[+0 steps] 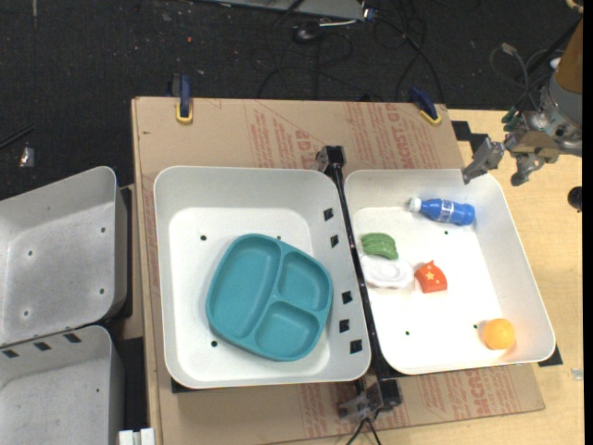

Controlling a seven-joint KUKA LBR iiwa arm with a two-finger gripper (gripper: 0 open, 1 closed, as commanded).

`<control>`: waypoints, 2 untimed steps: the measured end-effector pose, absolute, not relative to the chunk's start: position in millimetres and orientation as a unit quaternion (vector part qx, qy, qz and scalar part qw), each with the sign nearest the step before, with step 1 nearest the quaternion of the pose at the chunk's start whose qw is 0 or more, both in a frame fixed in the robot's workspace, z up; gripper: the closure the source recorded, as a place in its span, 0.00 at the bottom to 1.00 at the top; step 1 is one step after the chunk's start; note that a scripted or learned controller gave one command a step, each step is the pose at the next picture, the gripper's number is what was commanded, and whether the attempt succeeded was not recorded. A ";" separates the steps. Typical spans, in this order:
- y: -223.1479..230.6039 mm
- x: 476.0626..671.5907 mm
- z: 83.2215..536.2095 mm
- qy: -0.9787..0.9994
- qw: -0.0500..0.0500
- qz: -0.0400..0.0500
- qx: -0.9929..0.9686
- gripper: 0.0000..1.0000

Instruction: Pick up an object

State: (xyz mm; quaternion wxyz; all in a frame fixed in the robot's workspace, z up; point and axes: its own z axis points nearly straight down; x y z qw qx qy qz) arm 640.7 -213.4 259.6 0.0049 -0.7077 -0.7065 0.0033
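While the gripper (502,163) hangs above the far right corner of the right bin (524,276), its two fingers stand spread wide with nothing between them, so the pick has not begun. Any of five small things in that bin could serve. The blue bottle (443,211) lies on its side nearest the gripper, white cap pointing left, close to the bin's far wall. Further in, a green piece (378,245) sits just above a white piece (386,273), the two touching or nearly so, both close to the divider between the bins. A red piece (431,277) lies just beside the white one, and an orange ball (498,334) rests alone near the front right corner. The left bin (176,248) holds a teal sectioned plate (270,296).

The bottle looks the soundest choice: it is nearest and stands apart from the rest. To do it well, the arm should come over the bottle's middle, turn the fingers to straddle it across its narrow width, descend straight, and close on the body, not the cap. A round bottle may roll away if one finger touches first, so centring matters. The far wall leaves little room on that side.
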 end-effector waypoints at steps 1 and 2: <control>-212.7 643.1 267.3 -0.708 0.000 0.000 -0.707 0.00; -210.8 640.1 203.5 -0.707 0.002 0.001 -0.707 0.00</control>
